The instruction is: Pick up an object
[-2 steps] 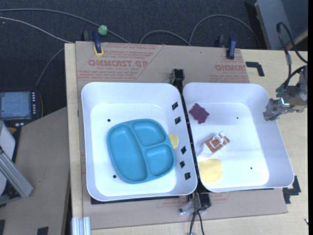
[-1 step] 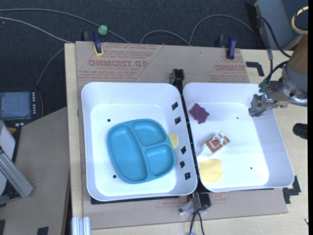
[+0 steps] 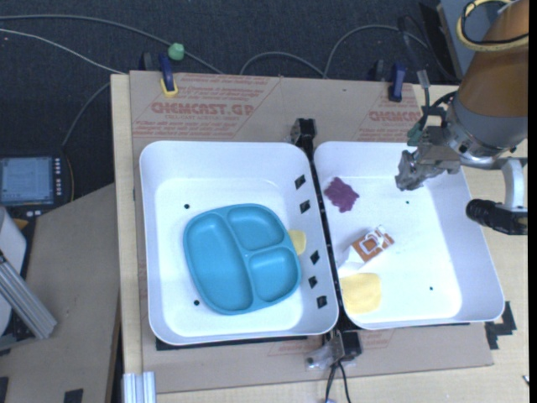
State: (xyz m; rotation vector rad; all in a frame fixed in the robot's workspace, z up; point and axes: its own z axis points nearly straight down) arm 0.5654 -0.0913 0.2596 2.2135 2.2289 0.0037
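In the right bin (image 3: 453,300) lie a purple scrap (image 3: 341,193) near the back left, a small brown and white packet (image 3: 372,243) at mid left, and a pale yellow piece (image 3: 362,291) at the front left. My gripper (image 3: 409,177) hangs over the back of the right bin, to the right of the purple scrap and apart from it. Nothing shows between its fingers. The left bin (image 3: 168,183) holds a blue divided tray (image 3: 242,257) with a small yellow item (image 3: 297,242) at its right edge.
Both bins rest on a cardboard sheet (image 3: 210,99) held by blue clamps (image 3: 168,81) at the back. Cables run across the dark floor behind. A black rail with clips (image 3: 312,217) separates the bins. A black fitting (image 3: 495,214) juts over the right bin's right rim.
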